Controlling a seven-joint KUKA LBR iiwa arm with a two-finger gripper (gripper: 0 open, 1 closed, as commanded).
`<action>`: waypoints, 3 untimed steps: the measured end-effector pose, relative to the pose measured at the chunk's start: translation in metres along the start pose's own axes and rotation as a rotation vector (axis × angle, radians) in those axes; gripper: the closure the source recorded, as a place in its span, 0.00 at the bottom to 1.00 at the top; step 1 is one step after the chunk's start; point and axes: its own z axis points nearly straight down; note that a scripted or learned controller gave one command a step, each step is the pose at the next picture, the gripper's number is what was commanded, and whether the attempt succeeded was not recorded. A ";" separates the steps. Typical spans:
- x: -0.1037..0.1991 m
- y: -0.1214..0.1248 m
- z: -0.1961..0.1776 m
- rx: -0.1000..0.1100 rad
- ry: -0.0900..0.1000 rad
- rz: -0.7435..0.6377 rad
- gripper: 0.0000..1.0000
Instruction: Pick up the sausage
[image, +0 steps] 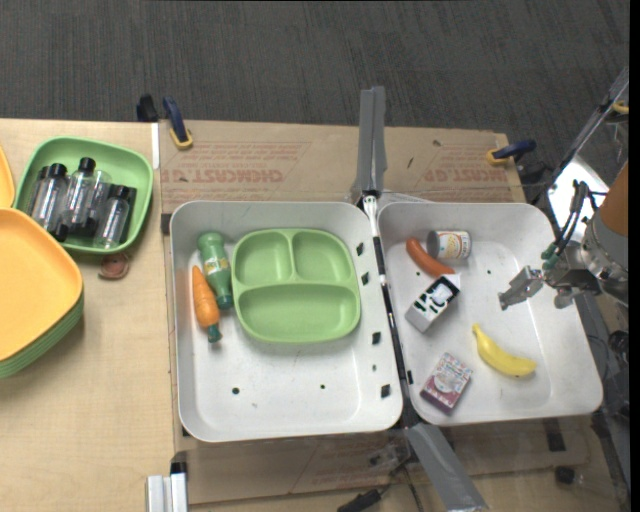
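Gripper (522, 288) seen spread, nothing held, at right bin's (560, 400) far side. Sausage (428, 257), wedged against can (449, 244), best approached from free side.

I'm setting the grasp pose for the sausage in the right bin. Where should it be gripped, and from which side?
Probably the lower right half of the sausage, from above, fingers spanning its narrow width. It lies flat on a diagonal from upper left to lower right, with the small can close against its upper right side and the black-and-white box just below. The end effector sits toward the right side of the bin.
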 end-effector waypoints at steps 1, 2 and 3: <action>0.010 0.061 -0.036 -0.003 -0.002 0.041 0.00; 0.016 0.141 0.025 -0.003 -0.003 0.017 0.00; 0.022 0.084 0.106 -0.002 -0.001 0.017 0.00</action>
